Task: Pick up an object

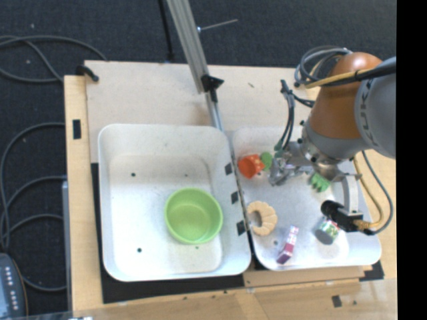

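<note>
**Orange toy waiting by the claw**

Orange is the colour I am looking at most: a small orange toy (pixel 250 166) is sitting near the top left corner of the right bin (pixel 363 249), close to the wall between the two bins. A little green piece (pixel 267 159) is sitting just beside it, on its right.

I am watching the gripper (pixel 281 172) hanging over the right bin, a bit right of the orange toy. I cannot tell what the claw is doing, because the metal parts are blurring together from up here. I am not seeing anything held in it.

More things are lying in the right bin. A tan ring (pixel 261 218) is resting by the left wall, a pink and white block (pixel 288 244) is sitting lower down, a green chunk (pixel 320 182) is peeking out under the arm, and a small grey and green thing (pixel 327 232) is lying at the lower right. In the left bin (pixel 133 145), a green bowl (pixel 193 215) is sitting alone.

I am guessing the orange toy is light and a bit soft or rubbery, so it should not break. It looks roundish, so it may slip. I am thinking the best place to pinch is across its middle, away from the bin wall.
</note>
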Tool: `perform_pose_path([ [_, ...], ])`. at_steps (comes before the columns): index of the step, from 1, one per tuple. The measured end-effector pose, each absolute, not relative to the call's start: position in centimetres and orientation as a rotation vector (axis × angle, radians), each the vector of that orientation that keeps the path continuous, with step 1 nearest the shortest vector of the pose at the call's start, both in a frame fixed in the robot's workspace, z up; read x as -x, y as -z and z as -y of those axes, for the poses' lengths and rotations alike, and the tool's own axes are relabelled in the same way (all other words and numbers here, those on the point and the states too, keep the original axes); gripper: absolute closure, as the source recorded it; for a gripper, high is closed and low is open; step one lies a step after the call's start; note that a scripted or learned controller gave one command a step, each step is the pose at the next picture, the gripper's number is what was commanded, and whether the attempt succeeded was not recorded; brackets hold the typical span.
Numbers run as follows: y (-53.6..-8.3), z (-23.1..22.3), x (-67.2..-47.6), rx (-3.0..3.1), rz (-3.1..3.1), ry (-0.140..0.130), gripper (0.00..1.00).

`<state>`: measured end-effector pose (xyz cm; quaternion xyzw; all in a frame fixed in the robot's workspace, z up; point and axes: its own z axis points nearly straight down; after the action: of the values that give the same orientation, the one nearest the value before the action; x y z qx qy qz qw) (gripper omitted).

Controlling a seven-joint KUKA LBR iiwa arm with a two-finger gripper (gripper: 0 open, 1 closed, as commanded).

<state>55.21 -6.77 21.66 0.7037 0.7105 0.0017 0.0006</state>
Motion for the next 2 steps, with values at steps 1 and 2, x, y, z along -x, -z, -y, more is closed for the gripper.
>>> perform_pose_path([
  [1, -21.3, 2.7, -57.5, -2.213, -2.230, -0.004, 1.00],
  [2, -22.3, -1.6, -59.0, -2.213, -2.230, -0.004, 1.00],
])
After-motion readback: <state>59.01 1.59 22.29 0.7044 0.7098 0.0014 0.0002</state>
